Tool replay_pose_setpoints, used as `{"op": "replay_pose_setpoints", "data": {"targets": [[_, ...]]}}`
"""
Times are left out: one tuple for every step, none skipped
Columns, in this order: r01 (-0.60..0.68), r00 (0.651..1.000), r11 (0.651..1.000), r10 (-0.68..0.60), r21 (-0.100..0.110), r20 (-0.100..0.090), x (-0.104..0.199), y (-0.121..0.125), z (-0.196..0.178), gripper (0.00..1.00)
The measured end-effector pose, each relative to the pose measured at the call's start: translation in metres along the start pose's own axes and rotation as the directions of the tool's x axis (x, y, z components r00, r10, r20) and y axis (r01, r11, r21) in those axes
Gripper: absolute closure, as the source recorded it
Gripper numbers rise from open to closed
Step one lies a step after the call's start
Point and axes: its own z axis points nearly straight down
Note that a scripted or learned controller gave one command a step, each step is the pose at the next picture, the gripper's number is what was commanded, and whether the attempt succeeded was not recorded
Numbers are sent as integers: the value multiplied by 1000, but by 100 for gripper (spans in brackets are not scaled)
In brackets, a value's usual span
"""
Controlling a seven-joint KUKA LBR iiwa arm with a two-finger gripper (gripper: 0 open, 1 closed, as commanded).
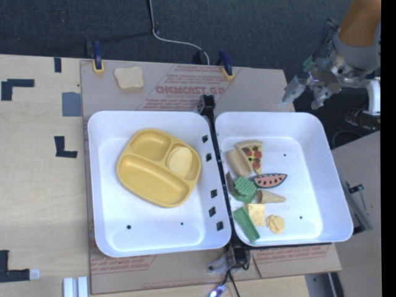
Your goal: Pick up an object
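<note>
Gripper (307, 93) poised off the bench's far right corner, its two fingers spread apart with nothing between them.

The fingers point down and to the left, just beyond the upper right rim of the right bin (309, 124); above them the wrist rises to the arm's orange band (363, 14). In the right bin, well apart from the gripper, toy foods cluster against the left wall: a pizza slice (250, 155), a watermelon slice (270, 180), a green ridged piece (245, 187), a yellow cheese block (256, 215) and a small yellow lump (276, 224). The left bin (102, 166) holds a yellow divided plate (158, 167). A toy bread slice (129, 78) lies on the cardboard behind the bins.
</note>
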Motion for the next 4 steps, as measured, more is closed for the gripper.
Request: {"op": "replay_pose_setpoints", "data": {"targets": [[-1, 1000, 1000, 1, 11, -3, 11, -16, 100, 0], [0, 1000, 1000, 0, -7, 1, 30, -24, 175, 0], [0, 1000, 1000, 0, -11, -2, 30, -34, 186, 0], [2, 1000, 1000, -2, -7, -4, 31, -33, 173, 100]]}}
